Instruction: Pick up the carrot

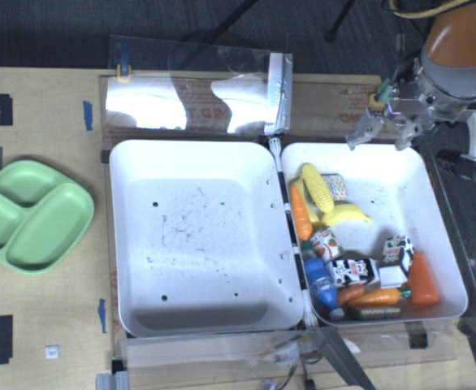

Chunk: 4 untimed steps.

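Note:
A long orange carrot [300, 213] lies along the left wall of the right bin [445, 218], beside a corn cob [316, 187]. Two more orange, carrot-like pieces rest at the bin's front right: a stubby one [422, 282] and a flat-lying one [374, 296]. My gripper [381, 137] hangs above the far rim of the right bin, well behind all of these. Its fingers [359, 138] are spread open with nothing between them.
A yellow banana-like piece [348, 214], a blue bottle [321, 283] and small cow-patterned cartons [351, 269] crowd the right bin's middle and front. The left bin [197, 234] adjoins it. A green divided plate [32, 215] sits far left on the bench.

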Motion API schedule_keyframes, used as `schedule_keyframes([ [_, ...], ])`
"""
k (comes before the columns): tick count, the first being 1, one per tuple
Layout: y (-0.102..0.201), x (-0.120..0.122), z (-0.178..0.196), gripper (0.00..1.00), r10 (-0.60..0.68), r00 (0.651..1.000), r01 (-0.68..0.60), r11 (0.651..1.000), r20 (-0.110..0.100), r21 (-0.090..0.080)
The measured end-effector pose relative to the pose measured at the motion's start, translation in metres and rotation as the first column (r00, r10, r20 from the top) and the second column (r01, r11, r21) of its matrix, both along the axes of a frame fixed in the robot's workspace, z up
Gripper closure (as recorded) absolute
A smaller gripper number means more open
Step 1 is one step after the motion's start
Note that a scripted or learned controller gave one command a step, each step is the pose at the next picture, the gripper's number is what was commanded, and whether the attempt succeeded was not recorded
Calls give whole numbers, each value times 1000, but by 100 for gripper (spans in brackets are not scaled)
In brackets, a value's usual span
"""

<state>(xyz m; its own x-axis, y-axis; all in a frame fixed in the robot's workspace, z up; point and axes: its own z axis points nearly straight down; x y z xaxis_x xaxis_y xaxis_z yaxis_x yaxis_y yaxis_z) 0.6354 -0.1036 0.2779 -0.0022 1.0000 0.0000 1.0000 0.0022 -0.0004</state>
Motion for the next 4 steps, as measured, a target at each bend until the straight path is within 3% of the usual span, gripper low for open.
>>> schedule_keyframes([
  [1,-88,26,95,0,-28,1000,28,1000,4,-2],
  [2,-116,32,24,0,-296,955,296,955,-1,-1],
  [3,-111,32,141,0,-277,961,277,961,3,-1],
  [4,-111,32,141,0,-276,961,276,961,3,-1],
])
